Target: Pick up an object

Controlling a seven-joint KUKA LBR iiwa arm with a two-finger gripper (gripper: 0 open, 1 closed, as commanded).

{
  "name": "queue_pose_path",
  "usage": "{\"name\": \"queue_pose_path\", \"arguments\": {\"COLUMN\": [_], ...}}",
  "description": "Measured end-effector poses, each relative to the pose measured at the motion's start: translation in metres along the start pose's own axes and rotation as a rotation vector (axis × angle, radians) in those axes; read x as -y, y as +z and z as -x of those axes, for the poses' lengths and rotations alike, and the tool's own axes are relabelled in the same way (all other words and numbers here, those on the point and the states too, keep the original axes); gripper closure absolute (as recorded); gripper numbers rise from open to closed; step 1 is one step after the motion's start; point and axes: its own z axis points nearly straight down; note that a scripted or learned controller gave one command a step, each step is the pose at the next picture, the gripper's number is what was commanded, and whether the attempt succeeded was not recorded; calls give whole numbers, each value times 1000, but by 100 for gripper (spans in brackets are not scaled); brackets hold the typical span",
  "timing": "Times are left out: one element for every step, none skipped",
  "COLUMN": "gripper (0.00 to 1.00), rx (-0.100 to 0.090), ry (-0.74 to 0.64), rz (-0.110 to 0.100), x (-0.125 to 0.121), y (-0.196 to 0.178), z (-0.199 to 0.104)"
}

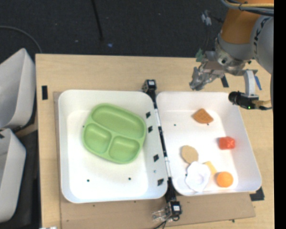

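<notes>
The right bin (238, 113) holds several small items: an orange-brown wedge (202, 116), a red block (227, 142), a tan oval piece (189, 153), a white round piece (198, 177), a small yellow piece (209, 166) and an orange ball (224, 179). My gripper (199, 82) hangs above the bench just past the far rim of the right bin, up and left of the wedge. Nothing shows between its fingers.
The left bin (69, 175) holds a green divided tray (115, 133). A black divider with clips (158, 142) runs between the bins. White containers (9, 94) stand off the bench at the left.
</notes>
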Motion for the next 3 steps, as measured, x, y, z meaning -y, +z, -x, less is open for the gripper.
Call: {"name": "queue_pose_path", "arguments": {"gripper": [100,100,100], "rx": [-1,-1,-1], "ry": [-2,-1,-1], "rz": [0,0,-1], "x": [-3,-1,17], "y": [1,17,20], "z": [-54,-105,-148]}}
